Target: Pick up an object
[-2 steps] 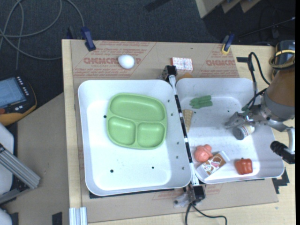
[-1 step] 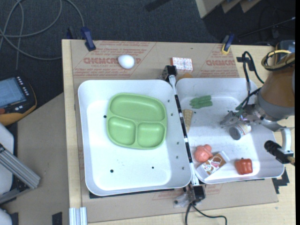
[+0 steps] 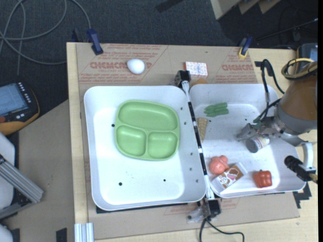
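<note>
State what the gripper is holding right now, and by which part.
It cannot be told. The gripper is low in the right bin, right at a small grey-white cylinder, but whether it clasps that object is unclear from this view.

Illumination is even, diffuse and overhead: the left bin and right bin render bright white without blown-out glare, and the green tray shows only a soft sheen and a faint shadow along its lower edge. The floor around the worktop stays dim and dark. Sharpness is moderate throughout, with fine print on the worktop slightly soft, the arm mildly blurred, and no marked distortion at the frame edges.
</note>
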Action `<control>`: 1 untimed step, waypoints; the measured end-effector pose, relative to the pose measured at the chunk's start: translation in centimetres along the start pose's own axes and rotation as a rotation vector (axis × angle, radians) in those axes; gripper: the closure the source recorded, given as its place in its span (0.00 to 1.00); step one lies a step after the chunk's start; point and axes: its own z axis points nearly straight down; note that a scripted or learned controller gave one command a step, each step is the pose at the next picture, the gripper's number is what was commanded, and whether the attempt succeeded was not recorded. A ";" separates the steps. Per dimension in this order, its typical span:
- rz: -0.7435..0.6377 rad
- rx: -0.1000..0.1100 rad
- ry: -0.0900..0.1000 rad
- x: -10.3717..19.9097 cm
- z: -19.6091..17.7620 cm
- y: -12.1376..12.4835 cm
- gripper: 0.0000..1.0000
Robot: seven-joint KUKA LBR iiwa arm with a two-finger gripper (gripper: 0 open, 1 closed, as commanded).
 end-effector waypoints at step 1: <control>-0.003 -0.002 0.007 -0.2 -0.1 1.0 1.00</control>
